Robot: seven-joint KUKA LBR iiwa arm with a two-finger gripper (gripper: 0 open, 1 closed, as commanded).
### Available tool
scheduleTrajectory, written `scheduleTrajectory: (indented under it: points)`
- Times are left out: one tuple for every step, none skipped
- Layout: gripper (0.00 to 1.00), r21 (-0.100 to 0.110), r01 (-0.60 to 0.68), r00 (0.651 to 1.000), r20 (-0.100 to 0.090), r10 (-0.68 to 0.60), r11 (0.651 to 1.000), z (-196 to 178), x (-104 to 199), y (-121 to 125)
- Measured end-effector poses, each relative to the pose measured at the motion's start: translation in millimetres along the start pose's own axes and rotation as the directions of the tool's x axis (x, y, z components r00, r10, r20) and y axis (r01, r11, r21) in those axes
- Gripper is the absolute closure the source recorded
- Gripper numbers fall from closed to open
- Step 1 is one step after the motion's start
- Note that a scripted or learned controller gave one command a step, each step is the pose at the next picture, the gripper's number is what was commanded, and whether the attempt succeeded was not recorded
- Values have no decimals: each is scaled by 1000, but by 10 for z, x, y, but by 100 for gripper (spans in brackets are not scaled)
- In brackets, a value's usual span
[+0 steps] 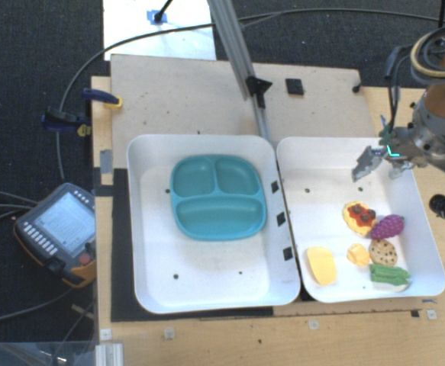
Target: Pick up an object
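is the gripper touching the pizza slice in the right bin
Apart. In the camera view the gripper hangs over the bin's far part, and bare white floor shows between it and the pizza slice nearer the front.

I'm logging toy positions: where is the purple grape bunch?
The grape bunch lies in the right bin, near its right wall, between the pizza slice and the cookie.

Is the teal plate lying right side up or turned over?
Right side up. The teal plate lies flat in the left bin, and its three hollow sections face upward.
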State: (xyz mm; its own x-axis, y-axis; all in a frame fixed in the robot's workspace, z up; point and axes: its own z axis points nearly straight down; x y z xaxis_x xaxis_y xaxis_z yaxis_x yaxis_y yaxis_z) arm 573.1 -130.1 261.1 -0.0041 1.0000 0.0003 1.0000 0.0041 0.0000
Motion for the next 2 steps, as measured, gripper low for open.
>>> scheduleTrajectory:
  points:
    - [0, -2, 0, 1000, 0, 0, 1000, -9, 0, 5]
    - [0, 3, -2, 1000, 0, 2, 1000, 616, 31, 11]
